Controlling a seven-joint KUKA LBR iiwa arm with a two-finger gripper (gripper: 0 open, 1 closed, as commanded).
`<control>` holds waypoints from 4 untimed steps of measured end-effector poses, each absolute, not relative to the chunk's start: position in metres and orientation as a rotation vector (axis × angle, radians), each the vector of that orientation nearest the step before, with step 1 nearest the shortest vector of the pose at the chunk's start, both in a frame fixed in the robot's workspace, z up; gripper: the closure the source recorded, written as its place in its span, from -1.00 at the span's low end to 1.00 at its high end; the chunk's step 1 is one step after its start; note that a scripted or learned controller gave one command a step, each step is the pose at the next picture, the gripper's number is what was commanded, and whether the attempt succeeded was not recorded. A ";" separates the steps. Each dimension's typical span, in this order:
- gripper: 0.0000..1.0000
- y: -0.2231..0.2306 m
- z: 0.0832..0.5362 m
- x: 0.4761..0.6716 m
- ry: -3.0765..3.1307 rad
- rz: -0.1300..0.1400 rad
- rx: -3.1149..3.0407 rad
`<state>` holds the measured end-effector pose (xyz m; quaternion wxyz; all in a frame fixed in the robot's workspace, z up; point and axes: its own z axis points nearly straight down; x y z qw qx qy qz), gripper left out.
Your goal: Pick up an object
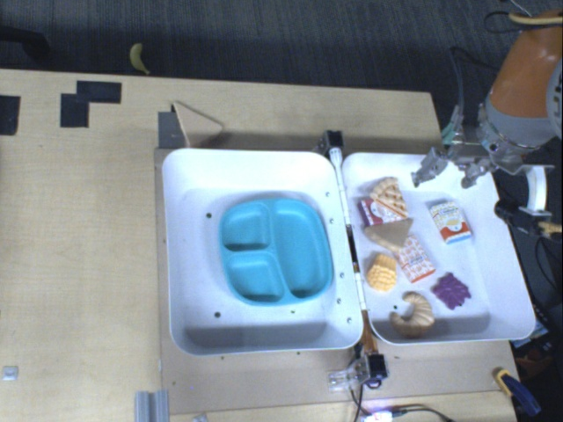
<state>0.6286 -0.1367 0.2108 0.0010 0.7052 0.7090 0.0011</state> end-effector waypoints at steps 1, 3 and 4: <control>-1.00 -0.140 0.103 0.566 2.220 0.009 2.213; 1.00 -0.025 0.205 0.657 2.226 0.009 2.212; -1.00 -0.027 0.204 0.656 2.226 0.004 2.213</control>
